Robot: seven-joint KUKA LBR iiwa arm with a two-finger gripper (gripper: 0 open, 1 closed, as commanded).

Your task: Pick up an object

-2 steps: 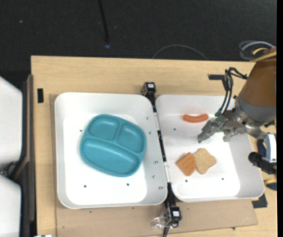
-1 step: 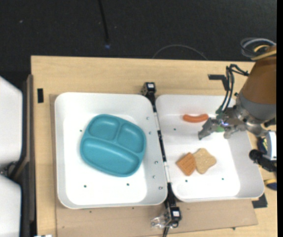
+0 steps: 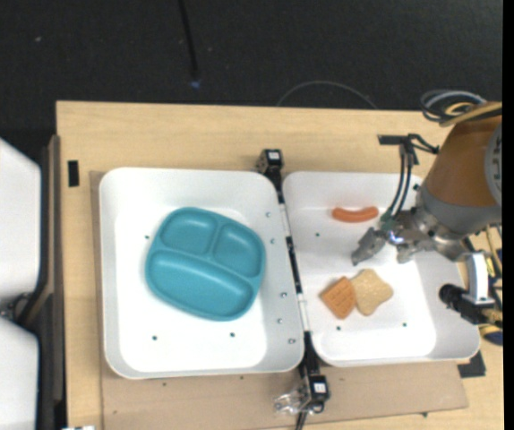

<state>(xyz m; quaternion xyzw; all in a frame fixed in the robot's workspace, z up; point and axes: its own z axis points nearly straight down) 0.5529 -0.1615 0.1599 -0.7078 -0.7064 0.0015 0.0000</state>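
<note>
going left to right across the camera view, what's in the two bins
blue divided plate in the left bin → orange-brown piece → tan bread-like piece, touching it, in the right bin. The sausage lies farther back above those two, so its place is unclear.

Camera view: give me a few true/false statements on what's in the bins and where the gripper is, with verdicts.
1. The teal divided plate lies in the left bin. True.
2. The sausage lies on the teal divided plate. False: it lies in the right bin, near its far side.
3. The gripper holds the sausage. False: nothing shows between its fingers; the sausage lies apart from it.
4. The two toast pieces lie side by side in the right bin. True.
5. The gripper is over the right bin. True.
</note>
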